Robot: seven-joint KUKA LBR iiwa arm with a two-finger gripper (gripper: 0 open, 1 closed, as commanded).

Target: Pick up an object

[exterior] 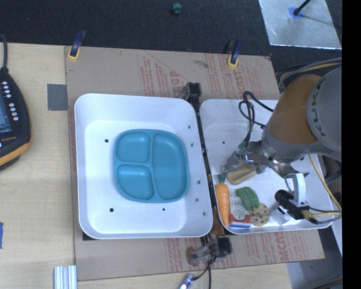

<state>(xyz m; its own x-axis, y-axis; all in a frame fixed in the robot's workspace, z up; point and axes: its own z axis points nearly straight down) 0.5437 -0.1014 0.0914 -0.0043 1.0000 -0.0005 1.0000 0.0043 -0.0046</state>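
While the right bin [212, 116] keeps a cookie [259, 214], a green pickle-like piece [248, 195] and an orange carrot [222, 201] along its near edge, a tan bread-like block [240, 174] lies just beyond them, touching the hand [239, 161]; whether that hand is open or closed cannot be told. Left of this, the other white bin [84, 161] holds a blue divided plate [151, 165], and an orange-edged pendant [3, 122] rests on the surface [30, 221]

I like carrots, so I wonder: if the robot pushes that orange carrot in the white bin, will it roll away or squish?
The long orange carrot looks rounded and tapered, so it would probably roll rather than slide. It lies against the right white bin's wall, which should stop it rolling leftward. Its smooth, even surface suggests a stiff toy, unlikely to squish.
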